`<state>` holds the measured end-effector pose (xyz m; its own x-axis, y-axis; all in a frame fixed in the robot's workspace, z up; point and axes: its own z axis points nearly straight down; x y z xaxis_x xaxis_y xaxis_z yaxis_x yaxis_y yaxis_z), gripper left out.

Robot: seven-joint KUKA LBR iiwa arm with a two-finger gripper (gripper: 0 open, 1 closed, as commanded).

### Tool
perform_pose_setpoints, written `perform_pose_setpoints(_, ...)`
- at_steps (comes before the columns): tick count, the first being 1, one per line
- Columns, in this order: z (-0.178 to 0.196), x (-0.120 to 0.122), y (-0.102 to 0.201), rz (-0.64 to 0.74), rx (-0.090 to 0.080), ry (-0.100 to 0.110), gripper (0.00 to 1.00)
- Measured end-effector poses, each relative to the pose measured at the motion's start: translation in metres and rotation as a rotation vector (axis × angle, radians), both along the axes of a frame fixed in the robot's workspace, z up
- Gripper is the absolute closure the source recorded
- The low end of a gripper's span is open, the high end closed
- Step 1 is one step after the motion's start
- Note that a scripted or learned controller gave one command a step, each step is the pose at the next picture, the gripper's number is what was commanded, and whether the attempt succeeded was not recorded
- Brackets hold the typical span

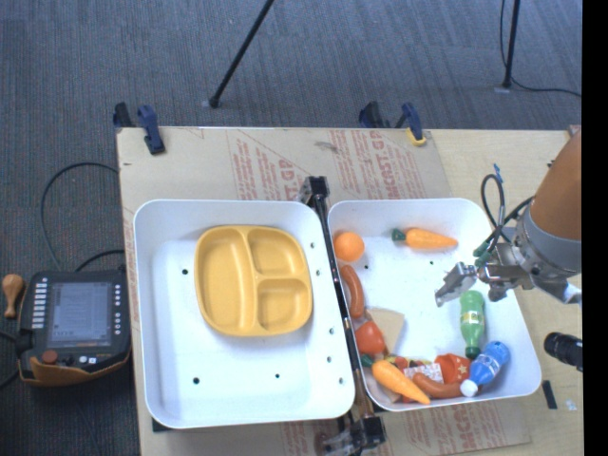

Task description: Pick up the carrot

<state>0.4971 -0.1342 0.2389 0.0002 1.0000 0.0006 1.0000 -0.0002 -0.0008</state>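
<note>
Hovering spread and holding nothing over the right bin (432,207), the tool (467,285) sits beside the green bottle (472,319), apart from the carrot (429,239).

Orange carrot (427,239) with green top; yellow tray (254,279); white bins (152,255); green bottle (472,320); blue bottle (486,365)

— What does the arm look like behind the end effector (463,284)?

— A rounded orange band (568,190), then a grey wrist section (551,243) below it.

— And the end effector itself?

— Pale grey metal, angular and boxy, with small dark fittings on it.

— Any cabling?

— Thin black cables (492,200) loop up just above it, with a touch of blue at the top and green near the wrist.
</note>
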Motion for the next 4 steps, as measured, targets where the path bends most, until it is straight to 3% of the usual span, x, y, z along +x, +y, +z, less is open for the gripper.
perform_pose_setpoints(1,-0.037,0.066,-0.04,-0.123,0.0,0.001,0.0)
perform_pose_setpoints(2,-0.124,0.127,-0.058,-0.273,0.001,0.003,0.0)
perform_pose_setpoints(3,-0.152,0.147,-0.062,-0.324,0.003,0.007,0.0)
perform_pose_setpoints(4,-0.154,0.143,-0.064,-0.606,0.008,0.029,0.0)
